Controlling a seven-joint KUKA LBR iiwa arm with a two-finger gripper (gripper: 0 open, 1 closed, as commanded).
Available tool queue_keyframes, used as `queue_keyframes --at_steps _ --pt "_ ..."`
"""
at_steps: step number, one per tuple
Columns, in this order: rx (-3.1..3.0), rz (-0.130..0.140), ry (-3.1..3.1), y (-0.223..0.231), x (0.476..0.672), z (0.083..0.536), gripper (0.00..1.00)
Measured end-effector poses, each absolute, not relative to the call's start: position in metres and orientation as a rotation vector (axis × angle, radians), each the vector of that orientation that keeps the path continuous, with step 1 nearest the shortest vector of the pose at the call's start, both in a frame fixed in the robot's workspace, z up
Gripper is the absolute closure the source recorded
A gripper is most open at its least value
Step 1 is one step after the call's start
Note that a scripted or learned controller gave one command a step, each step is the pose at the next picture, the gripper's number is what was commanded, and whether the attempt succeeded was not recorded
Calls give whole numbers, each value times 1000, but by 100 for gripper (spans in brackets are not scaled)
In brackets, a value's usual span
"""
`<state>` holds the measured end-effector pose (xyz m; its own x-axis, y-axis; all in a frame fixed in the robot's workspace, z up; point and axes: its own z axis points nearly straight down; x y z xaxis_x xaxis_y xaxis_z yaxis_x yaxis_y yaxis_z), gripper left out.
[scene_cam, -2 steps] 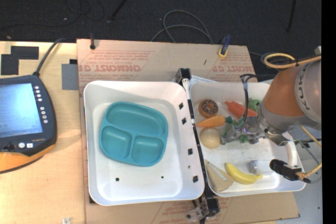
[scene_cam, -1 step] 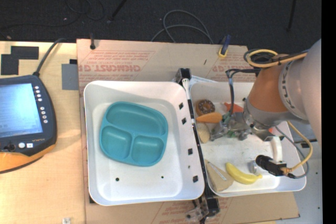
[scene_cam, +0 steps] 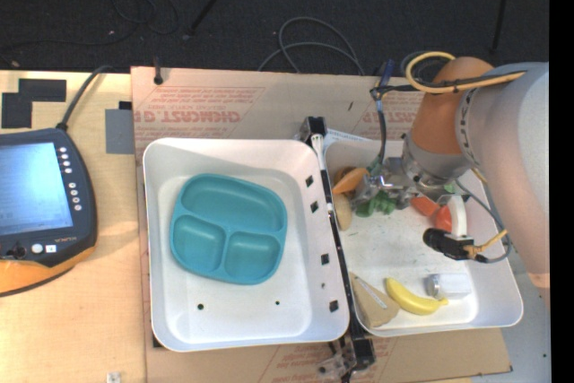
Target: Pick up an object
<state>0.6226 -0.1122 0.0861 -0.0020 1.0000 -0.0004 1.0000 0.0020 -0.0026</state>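
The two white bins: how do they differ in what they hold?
The left bin holds one large teal divided plate; the right bin holds several small items, among them a yellow banana and a green object. The arm reaches into the right bin, not the left. Both are shallow and white.
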Motion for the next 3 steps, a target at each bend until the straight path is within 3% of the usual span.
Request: queue_keyframes --at_steps 1,2,3 --pt "-2209 10 -2224 -111 620 94 100" --pt "-2210 9 -2226 -111 620 94 0" --pt "-2202 14 -2228 -111 620 103 100"
